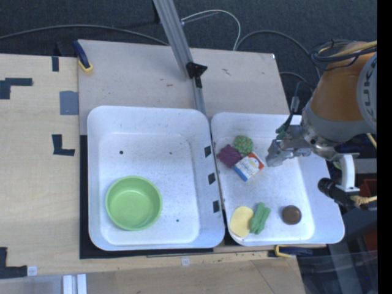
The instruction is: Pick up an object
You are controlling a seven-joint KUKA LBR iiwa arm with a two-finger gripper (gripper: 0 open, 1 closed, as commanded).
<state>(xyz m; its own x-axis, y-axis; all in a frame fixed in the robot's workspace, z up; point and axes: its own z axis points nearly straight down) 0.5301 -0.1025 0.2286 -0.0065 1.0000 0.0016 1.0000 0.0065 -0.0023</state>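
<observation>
The two shallow white plastic bins lie side by side: the left bin has one round green plastic bowl at its 7 o'clock corner, and the right bin has all the small objects, probably so the arm can choose any of them w/o crossing over. In the right bin, a purple soft lump, a green knobbly ball and a small white carton with orange and blue print are close together, touching or almost, near the 10 o'clock part. At approx. 6 o'clock, against the near wall, lie a yellow oval piece and a green pod-like toy, touching each other; a brown round ball is apart from them at 5 o'clock. The grey two-finger gripper hovers just beside the carton, at its 3 o'clock side, tilted toward it. How wide it is open I cannot tell, and nothing is seen held in it. The carton seems the nearest candidate; the neighbours so close may disturb a clean grasp.
</observation>
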